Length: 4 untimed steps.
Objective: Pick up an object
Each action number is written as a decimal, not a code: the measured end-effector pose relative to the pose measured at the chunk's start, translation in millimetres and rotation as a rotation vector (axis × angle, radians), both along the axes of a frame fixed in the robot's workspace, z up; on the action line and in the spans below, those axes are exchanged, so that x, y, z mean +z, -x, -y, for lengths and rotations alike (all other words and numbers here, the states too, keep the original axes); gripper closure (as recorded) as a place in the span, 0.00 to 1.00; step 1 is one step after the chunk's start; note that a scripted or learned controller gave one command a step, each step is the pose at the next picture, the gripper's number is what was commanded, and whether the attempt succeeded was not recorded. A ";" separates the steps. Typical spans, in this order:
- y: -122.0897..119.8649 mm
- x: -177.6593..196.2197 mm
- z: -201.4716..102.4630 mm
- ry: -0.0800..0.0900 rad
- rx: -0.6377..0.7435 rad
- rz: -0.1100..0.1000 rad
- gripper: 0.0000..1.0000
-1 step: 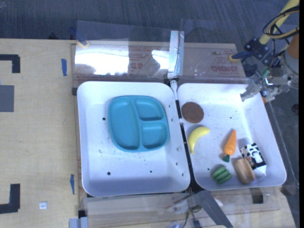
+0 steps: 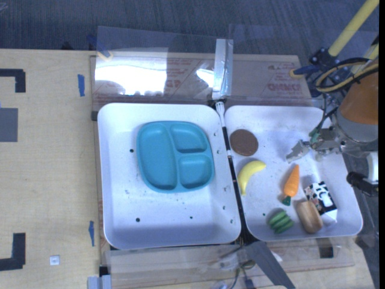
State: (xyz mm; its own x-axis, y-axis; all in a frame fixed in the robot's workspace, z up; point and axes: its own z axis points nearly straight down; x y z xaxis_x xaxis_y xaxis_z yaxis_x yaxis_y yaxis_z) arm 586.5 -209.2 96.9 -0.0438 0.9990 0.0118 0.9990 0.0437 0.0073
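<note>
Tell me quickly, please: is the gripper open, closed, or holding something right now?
Gripper: cannot be told. It hangs over the right bin, above the carrot, with nothing visibly held.

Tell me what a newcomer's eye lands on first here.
The blue divided tray lying alone in the left bin stands out most. Next come the toy foods in the right bin: a yellow banana, an orange carrot and a brown disc, with the claw hovering above them.
</note>
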 end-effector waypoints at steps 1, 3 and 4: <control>42.1 -10.0 -30.3 0.012 0.035 -0.003 0.00; 34.3 -9.4 -106.4 0.012 -0.027 0.001 0.00; 96.1 -8.5 -115.2 0.010 -0.024 -0.007 0.00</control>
State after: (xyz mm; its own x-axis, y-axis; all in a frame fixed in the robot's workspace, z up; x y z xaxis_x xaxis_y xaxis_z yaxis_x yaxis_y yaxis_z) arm 490.3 -94.0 88.5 -0.0196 0.9998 0.0016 0.9998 0.0196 -0.0001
